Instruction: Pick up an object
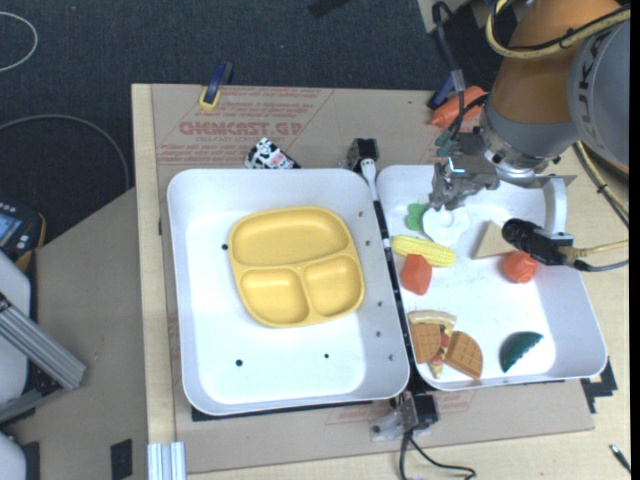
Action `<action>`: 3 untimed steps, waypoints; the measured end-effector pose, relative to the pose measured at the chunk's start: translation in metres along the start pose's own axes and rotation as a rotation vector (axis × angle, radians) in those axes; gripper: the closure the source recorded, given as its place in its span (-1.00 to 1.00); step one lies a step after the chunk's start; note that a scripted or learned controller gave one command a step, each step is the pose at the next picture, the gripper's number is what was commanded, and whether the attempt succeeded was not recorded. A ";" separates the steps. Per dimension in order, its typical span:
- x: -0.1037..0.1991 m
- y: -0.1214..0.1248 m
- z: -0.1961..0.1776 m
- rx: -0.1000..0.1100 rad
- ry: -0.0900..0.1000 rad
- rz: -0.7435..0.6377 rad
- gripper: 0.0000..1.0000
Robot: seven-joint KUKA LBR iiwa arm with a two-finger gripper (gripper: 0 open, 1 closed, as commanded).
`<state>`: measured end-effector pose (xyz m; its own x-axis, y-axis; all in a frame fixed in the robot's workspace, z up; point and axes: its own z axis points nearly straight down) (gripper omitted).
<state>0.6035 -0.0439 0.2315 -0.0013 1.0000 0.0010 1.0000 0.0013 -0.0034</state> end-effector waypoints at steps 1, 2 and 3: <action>0.016 0.001 0.007 0.001 0.000 -0.001 1.00; 0.003 0.006 0.017 0.001 -0.001 0.003 1.00; -0.003 0.011 0.004 -0.007 -0.002 0.002 1.00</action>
